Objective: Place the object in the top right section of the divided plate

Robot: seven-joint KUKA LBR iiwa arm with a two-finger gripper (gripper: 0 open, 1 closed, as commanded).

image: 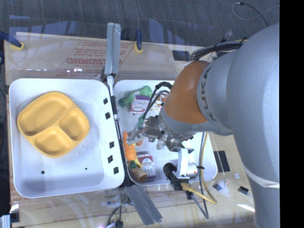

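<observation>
Yellow divided plate [53,123], one, three sections, lies in the left bin [28,175]; I count two bins. From my station the jaws [142,134] hang low over the right bin [209,172], above an orange piece [129,152], one of several small objects, plate well left. I cannot tell the jaws' state or which object is meant.

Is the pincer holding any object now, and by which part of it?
It cannot be told. The pincer is low in the right bin, close to the orange carrot-like toy, and the arm covers the contact.
</observation>
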